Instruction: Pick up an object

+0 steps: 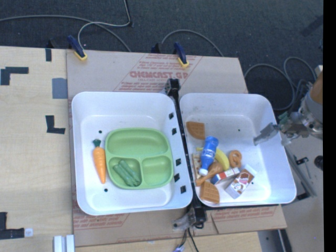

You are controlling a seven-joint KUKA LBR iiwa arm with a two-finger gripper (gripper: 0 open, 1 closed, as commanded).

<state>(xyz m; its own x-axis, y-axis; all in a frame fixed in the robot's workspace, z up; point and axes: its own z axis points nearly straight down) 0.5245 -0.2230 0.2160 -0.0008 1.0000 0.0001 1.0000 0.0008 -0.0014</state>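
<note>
Arm: the grey arm (310,117) comes in from the right edge, with a bit of orange showing near the top of it, and hangs over the right rim of the right bin.
Pincer: the pincer (266,133) sits just inside the right wall of the right bin (231,106), a grey finger (264,134) slanting down and to the left; I cannot tell whether it is open or closed, and nothing shows between its fingers.
Right bin: a heap of toy food lies in the lower left part, well apart from the pincer. A blue bottle with a white cap (208,152) lies in the middle of it, a banana (224,159) just right of it, a small pretzel (234,157) beside the banana.
More in the heap: a brown slice of toast (196,129) lies nearest the far wall, a waffle-like piece (210,193) nearest the front, and a small carton (240,183) to the right of that.
Left bin: the left bin (86,106) holds a green divided plate (139,157) with green bean pods (126,172) in its lower left compartment, and a toy carrot (99,163) lying just left of the plate.
Tabletop: both bins rest on a cardboard sheet (152,72) clamped at its far edge on the tabletop (31,140).
</note>
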